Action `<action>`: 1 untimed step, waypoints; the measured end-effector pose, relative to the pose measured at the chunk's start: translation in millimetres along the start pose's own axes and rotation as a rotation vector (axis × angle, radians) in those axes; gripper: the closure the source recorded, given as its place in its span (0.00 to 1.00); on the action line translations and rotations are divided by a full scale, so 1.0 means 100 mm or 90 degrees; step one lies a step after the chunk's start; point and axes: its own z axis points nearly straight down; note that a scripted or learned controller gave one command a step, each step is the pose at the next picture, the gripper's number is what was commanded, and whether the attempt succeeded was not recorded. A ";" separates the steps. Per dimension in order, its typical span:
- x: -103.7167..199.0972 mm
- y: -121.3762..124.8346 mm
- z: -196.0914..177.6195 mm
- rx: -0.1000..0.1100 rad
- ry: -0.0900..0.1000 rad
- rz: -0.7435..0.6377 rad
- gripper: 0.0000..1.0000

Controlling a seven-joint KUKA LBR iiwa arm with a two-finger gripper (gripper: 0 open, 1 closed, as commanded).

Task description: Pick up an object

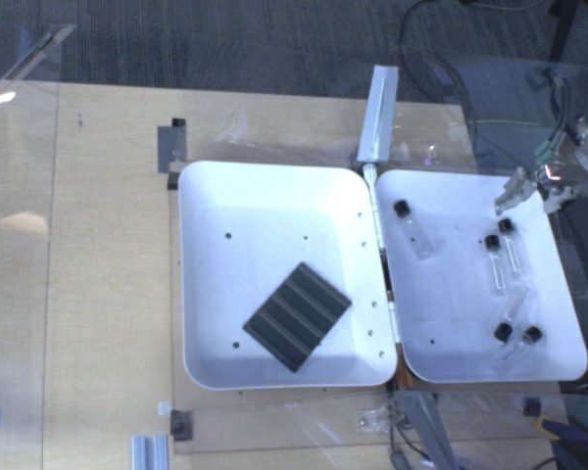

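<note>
You see the claw [521, 190] above the right bin's [451, 360] far right corner, its state unclear, and nothing lifted yet: vials [507, 262] lie untouched.

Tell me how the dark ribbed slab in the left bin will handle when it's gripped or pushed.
The dark ribbed slab lies flat with straight edges, so it is probably stiff and unlikely to roll. Its low profile may leave little to grip from above. The ridges might give some friction.

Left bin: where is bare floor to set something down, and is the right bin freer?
Left bin: bare above and left of the ribbed pad. Right bin: vials crowd its right side; lower left is bare.
</note>
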 end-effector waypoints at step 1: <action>-0.04 0.19 0.40 0.000 0.000 0.037 0.00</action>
